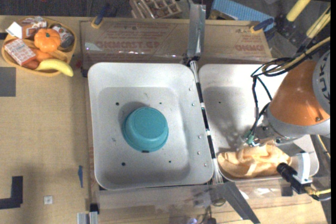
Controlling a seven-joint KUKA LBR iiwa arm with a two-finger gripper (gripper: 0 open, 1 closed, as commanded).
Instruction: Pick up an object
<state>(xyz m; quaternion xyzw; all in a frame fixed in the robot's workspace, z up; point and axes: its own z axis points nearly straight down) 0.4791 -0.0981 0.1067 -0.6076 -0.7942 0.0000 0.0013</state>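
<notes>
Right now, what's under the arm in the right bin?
A tan, crumpled soft object lies at the right bin's near edge, partly covered by the arm. Its far end and whatever is beneath the wrist are hidden.

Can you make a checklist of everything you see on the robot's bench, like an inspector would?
Surface: wooden bench bearing two white bins, left bin and right bin, side by side.
Job's things: teal bowl, upside down, in the left bin; tan cloth at the right bin's front edge.
Clutter: basket of toy food with a banana and a small pumpkin, far left.
End effector: low over the cloth; grip unclear.
Cables: black cable looping beside the arm.
Surroundings: cardboard wall behind the bins; boxes on the floor beyond.
</notes>
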